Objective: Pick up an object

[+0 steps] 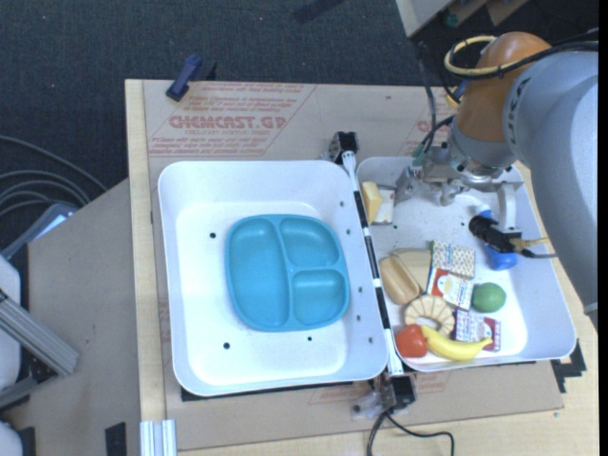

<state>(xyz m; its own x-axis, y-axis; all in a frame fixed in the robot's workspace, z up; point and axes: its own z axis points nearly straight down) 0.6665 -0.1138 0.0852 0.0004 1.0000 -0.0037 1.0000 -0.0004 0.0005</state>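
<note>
Two white bins sit side by side on the bench: the left bin (180, 255) carries a blue divided tray (285, 272), and the right bin (556, 321) carries the pile of candidates for picking. The gripper (454, 184) hangs over the far end of the right bin, beside a pale yellow block (371, 200) that lies against the dividing wall. Whether its jaws are open or closed cannot be told from this slant — the wrist hides them, and nothing shows between them.

The step in hand looks like the approach: the arm is placed over the bin but no object is lifted. Most of the goods lie nearer the camera — a bread roll (399, 275), a small printed packet (451, 274), a green ball (488, 297), a banana (454, 346) and a red tomato-like piece (410, 341), crowded and touching. A blue item (496, 240) lies near the gripper, apart from the pile. The next move calls for choosing one target, centring over it and descending squarely.

The board under the bins reads "CHEMCAST GP" in red; the packet's print is too small to read.
</note>
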